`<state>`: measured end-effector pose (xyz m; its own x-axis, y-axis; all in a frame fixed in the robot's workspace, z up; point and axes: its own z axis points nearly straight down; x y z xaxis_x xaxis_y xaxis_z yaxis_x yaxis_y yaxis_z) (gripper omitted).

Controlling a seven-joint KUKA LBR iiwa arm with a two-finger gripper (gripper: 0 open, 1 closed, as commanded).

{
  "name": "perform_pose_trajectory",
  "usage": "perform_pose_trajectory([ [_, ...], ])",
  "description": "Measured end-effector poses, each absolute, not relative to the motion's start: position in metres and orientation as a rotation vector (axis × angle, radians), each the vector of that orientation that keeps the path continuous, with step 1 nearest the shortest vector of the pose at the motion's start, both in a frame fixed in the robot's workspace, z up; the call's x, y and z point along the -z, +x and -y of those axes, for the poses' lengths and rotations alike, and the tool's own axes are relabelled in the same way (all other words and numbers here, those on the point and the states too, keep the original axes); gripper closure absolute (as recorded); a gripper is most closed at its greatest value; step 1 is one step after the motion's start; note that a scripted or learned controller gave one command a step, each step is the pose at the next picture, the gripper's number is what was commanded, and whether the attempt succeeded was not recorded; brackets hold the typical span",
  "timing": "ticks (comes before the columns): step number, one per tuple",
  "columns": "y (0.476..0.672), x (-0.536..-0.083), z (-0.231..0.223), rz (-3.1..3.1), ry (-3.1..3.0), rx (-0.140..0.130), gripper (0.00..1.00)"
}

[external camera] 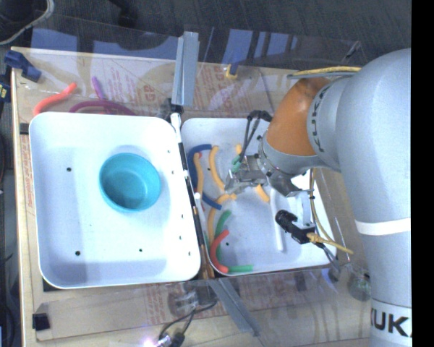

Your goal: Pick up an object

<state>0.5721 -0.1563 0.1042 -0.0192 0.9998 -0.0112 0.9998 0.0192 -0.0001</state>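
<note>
Claw (240, 179) low in right bin (304, 262) — among coloured pieces (218, 231).

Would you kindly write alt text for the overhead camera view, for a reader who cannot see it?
A grey robot arm reaches from the right, its gripper low over coloured curved pieces in the right white bin. The left white bin holds a blue bowl.

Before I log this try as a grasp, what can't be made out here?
- Gripper in the right bin, camera view: its fingers are too small and crowded by the coloured curved pieces to tell.
- Right bin's right part: the arm covers it.
- Blue bowl in the left bin: clearly seen.
</note>
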Motion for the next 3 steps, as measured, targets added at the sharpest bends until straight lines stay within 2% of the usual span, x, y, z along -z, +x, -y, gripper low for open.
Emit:
perform_pose_trajectory([
  [1,0.572,-0.104,0.156,-2.238,2.193,0.013,0.00],
  [2,0.591,-0.094,0.134,-2.370,2.051,0.006,0.00],
  [3,0.592,-0.104,0.133,-2.371,2.046,0.004,1.00],
])
